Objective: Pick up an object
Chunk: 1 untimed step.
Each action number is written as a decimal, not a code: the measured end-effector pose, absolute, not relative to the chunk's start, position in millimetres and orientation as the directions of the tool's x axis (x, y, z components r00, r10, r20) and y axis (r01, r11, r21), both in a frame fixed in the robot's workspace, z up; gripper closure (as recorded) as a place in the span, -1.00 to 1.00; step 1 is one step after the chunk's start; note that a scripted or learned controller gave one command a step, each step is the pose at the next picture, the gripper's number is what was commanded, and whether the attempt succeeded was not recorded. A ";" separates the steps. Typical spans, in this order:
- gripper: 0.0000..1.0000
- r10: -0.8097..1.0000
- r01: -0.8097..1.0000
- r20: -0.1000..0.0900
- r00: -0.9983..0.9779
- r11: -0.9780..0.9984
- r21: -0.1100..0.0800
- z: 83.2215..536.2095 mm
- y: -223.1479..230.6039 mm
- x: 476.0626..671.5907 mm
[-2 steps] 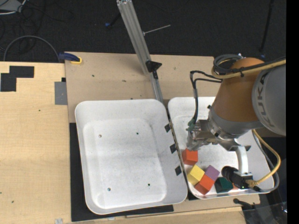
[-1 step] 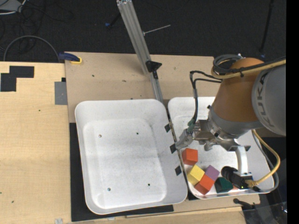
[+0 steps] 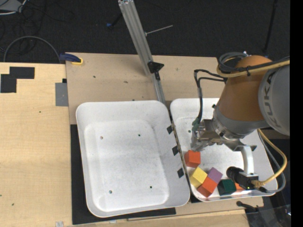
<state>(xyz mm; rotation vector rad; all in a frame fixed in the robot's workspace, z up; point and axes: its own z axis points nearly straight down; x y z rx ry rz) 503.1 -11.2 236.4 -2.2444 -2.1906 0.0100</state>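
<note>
Wooden bench (image 3: 109, 79), two white bins. Nearest, in right bin (image 3: 182, 109): green (image 3: 226, 187), orange (image 3: 206, 187), yellow (image 3: 199, 176), purple (image 3: 215, 175) blocks clustered. Behind, red block (image 3: 192, 158) just below gripper (image 3: 200, 143); cannot tell finger state. Left bin (image 3: 87, 112) alongside.

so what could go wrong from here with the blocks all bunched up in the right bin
1. The orange block sits close to the bin's left wall, so the gripper hovering just above it could knock the wall on the way down.
2. The yellow block, purple block and a second orange block are packed together, so a grasp there may shove neighbours or catch two.
3. The green block lies beside the arm's hardware, likely awkward to reach.
</note>
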 end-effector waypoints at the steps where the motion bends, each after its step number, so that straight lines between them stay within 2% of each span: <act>1: 1.00 1.000 1.000 -0.002 0.018 -0.018 -0.009 245.6 -12.6 503.6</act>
